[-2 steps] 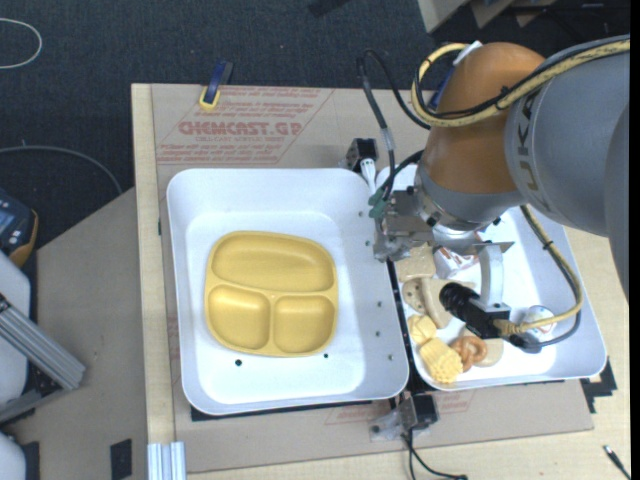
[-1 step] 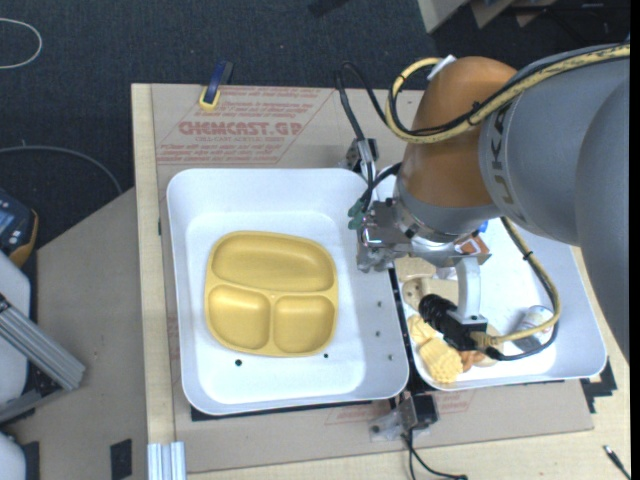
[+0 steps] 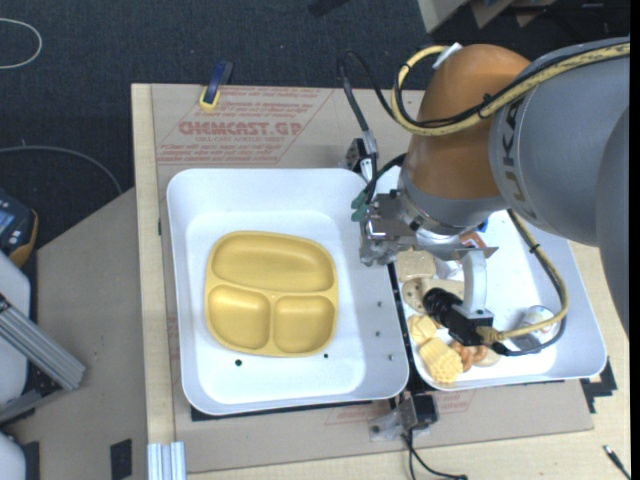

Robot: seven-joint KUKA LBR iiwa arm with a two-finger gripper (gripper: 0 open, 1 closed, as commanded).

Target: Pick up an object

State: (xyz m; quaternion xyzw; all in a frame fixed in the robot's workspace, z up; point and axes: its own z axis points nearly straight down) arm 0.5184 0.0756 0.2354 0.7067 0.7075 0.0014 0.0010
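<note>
Hovering over the right bin (image 3: 575, 353), the arm (image 3: 470, 138) blocks its own gripper, so there's no telling if it's apart or together. The pile of small objects (image 3: 445, 343) sits in that bin's near-left corner, jammed against the wall. Probably best to come straight down; more open room lies toward the bin's right side.

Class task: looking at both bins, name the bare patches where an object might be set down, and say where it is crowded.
Free: the left bin floor around the yellow tray. Crowded: the right bin, where the arm overhangs small items.
</note>
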